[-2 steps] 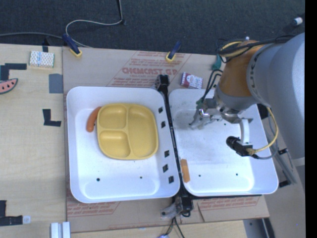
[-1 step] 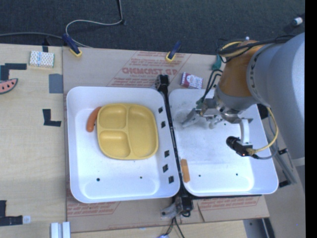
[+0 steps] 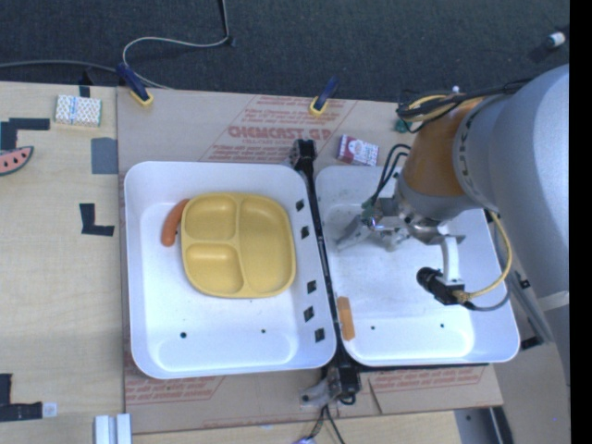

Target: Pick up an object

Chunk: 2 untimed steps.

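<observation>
Seemingly mid-reach, the tool (image 3: 350, 235) hangs low in the right bin (image 3: 481, 336), whether spread or closed I cannot tell, nothing visibly held; next it likely needs aligning over the carrot (image 3: 345, 317) at that bin's left edge.

Yellow tray (image 3: 239, 244) across left bin (image 3: 148, 340)

Dark carpet floor (image 3: 370, 26) lies beyond a pale wooden bench (image 3: 46, 276) topped with printed cardboard (image 3: 268, 128) (red lettering).
</observation>
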Available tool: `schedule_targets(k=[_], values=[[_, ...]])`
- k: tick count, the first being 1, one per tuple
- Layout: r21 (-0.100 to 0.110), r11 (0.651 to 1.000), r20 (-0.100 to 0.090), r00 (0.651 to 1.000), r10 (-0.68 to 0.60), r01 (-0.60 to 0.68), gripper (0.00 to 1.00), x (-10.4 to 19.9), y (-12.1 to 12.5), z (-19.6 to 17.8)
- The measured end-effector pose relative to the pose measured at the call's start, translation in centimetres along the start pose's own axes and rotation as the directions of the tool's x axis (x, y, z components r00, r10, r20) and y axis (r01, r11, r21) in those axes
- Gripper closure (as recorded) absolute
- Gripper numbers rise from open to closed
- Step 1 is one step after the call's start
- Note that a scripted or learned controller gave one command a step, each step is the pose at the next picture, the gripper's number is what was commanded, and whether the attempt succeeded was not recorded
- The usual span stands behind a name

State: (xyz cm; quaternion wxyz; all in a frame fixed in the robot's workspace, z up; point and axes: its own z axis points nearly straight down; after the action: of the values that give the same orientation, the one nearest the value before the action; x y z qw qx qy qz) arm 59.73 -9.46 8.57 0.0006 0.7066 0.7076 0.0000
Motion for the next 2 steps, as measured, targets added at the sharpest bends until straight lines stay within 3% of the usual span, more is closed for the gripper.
schedule_targets(k=[1, 2], values=[[-0.002, 1.000, 0.001, 1.000, 0.000, 0.000, 1.00, -0.04, 0.06, -0.97], [-0.001, 1.000, 0.000, 1.000, -0.001, 0.001, 1.00, 0.03, 0.05, -1.88]])
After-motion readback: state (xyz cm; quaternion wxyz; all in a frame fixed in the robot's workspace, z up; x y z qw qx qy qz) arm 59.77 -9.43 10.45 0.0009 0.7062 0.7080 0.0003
